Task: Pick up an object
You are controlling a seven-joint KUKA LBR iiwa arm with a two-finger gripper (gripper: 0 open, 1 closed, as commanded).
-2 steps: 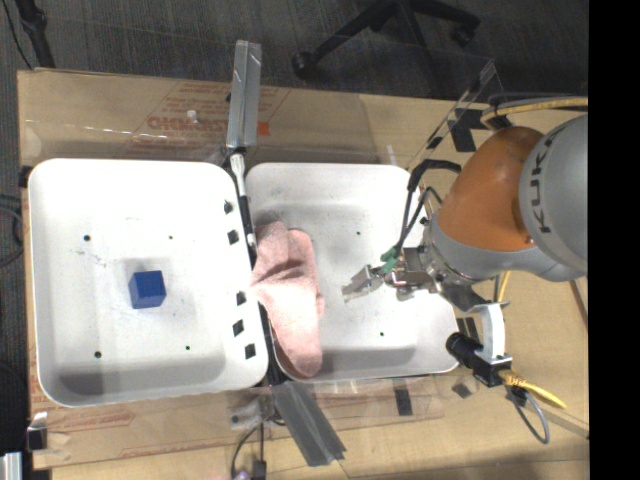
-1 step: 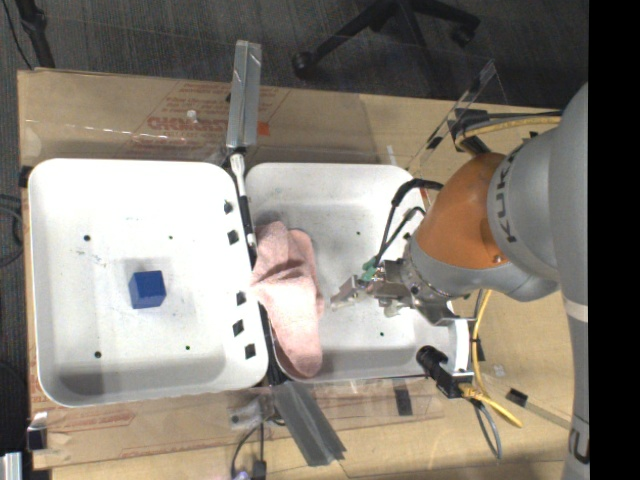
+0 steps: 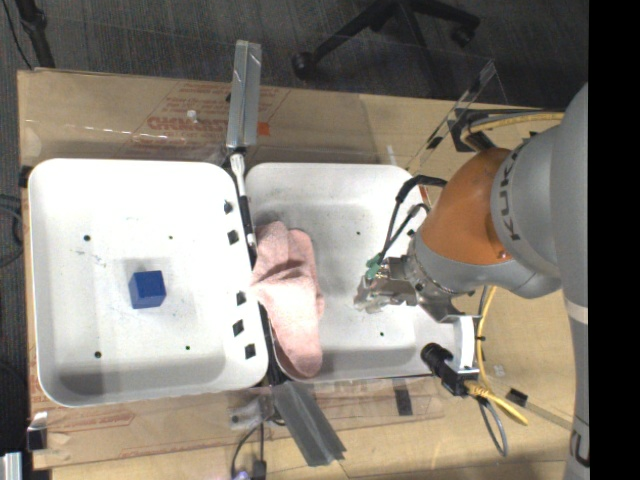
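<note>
pink cloth (image 3: 290, 293) hugs right bin's left wall; claw (image 3: 380, 290) nearby.

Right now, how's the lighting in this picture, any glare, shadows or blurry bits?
Camera view: even overhead light; the white bins are bright but keep their detail. A soft shadow lies along the left bin's bottom edge. The blue cube and pink cloth look sharp. The gripper is small, cluttered by cables and hard to read.

Bright, even overhead light; sharp.
</note>
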